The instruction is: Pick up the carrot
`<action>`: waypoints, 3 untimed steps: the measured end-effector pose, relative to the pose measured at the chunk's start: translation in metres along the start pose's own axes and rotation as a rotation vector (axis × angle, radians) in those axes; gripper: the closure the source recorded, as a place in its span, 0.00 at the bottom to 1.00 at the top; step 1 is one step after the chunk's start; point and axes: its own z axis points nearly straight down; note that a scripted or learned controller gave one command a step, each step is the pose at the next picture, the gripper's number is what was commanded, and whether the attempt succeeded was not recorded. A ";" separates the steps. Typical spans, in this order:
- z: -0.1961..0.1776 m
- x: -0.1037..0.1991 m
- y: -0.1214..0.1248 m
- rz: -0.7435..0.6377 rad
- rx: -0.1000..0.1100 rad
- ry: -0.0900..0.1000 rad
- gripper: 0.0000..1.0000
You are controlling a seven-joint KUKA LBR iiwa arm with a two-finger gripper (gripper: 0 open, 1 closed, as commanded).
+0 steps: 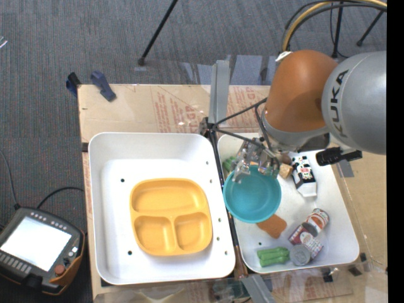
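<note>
An orange-brown, carrot-like piece (274, 225) lies in the right bin (344, 232), its upper left end hidden under a teal bowl (252, 199). The bowl hangs above the divider between the two bins. My gripper (257, 163) reaches down from the orange-banded wrist and is shut on the bowl's far rim. The carrot sits below and slightly right of the gripper, apart from the fingers.
A yellow divided plate (170, 216) rests in the left bin (107, 169). The right bin also holds a green item (273, 256), a can (310, 227), a round lid (300, 255), a white carton (304, 174) and a small tan piece (285, 169).
</note>
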 end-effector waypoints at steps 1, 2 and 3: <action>-0.140 0.008 -0.051 -0.088 -0.007 0.009 1.00; -0.025 0.075 -0.079 -0.485 -0.009 0.030 1.00; -0.166 0.018 -0.104 -0.645 -0.009 0.010 1.00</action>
